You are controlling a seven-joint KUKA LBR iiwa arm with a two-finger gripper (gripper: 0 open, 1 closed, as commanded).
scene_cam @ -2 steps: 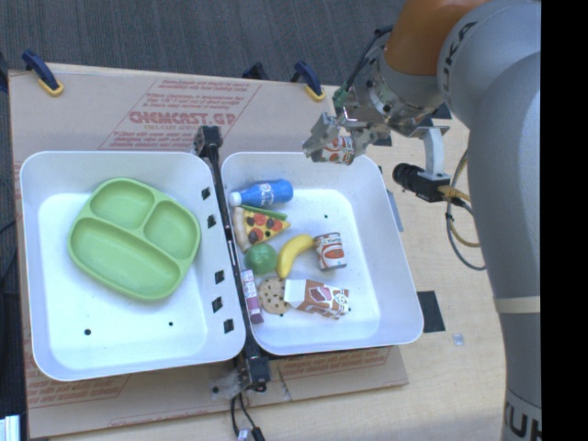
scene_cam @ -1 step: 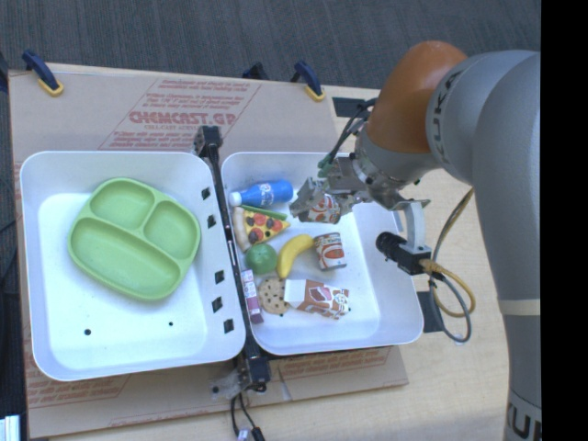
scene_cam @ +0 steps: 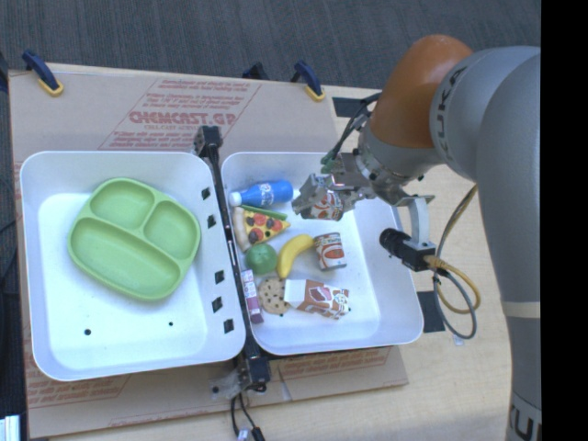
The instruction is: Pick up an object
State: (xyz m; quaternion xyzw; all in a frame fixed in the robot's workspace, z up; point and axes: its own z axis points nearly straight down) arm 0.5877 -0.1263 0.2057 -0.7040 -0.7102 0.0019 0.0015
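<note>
My gripper (scene_cam: 321, 194) hangs over the back of the right bin (scene_cam: 390, 288), and a small red-and-white can (scene_cam: 323, 209) shows between its fingers. The fingers are shut on that can, which appears raised off the bin floor. Below it lie a second small can (scene_cam: 331, 251), a yellow banana (scene_cam: 294, 252), a pizza slice (scene_cam: 260, 223), a blue bottle (scene_cam: 265, 193), a green lime (scene_cam: 262, 258), a cookie (scene_cam: 271, 295) and a brown-and-white carton (scene_cam: 318, 299).
The left bin (scene_cam: 55, 329) holds a green divided plate (scene_cam: 135, 237). A black clip strip (scene_cam: 225, 246) runs between the bins. The arm's grey body and orange band (scene_cam: 423, 85) rise over the right bin's far right corner, with a cable (scene_cam: 455, 288) hanging beside it.
</note>
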